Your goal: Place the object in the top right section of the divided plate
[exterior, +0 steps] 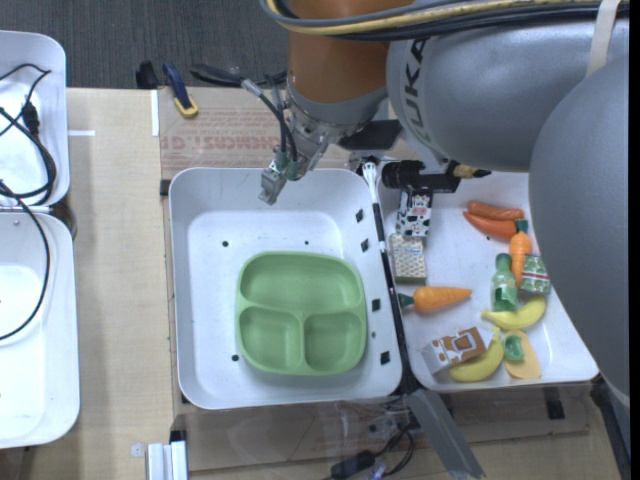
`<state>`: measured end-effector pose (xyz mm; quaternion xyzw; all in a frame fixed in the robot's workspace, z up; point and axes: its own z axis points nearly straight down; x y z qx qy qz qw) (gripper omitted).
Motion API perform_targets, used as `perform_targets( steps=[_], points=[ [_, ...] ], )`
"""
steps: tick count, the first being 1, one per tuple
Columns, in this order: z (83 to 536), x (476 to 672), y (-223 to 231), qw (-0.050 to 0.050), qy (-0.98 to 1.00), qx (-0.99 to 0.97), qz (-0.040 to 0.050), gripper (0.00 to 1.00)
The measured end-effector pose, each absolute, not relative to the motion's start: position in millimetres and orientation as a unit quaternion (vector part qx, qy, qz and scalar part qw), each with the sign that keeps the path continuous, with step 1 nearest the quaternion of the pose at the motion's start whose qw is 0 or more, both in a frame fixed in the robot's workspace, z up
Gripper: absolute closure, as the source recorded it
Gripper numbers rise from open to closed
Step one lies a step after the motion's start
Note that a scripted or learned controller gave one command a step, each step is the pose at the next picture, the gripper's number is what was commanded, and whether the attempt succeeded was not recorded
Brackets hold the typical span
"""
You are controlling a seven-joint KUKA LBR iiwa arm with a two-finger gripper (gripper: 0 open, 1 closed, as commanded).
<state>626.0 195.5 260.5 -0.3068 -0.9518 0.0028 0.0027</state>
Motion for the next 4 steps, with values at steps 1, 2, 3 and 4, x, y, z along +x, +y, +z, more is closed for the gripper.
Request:
perform_targets(
  steps=[1,2,3,4],
  points=[
    [271.9,630.4,185.5,0.001,-0.92,-0.392,0.002,1.0],
    [271.8,630.3,185.4,0.001,-0.92,-0.393,0.0022,0.0],
    [108.6,580.4,216.3,-0.002,-0.845,-0.535,-0.0026,0.0],
    [118.2,584.3,215.7,-0.004,-0.844,-0.537,-0.0056,1.0]
  ],
)
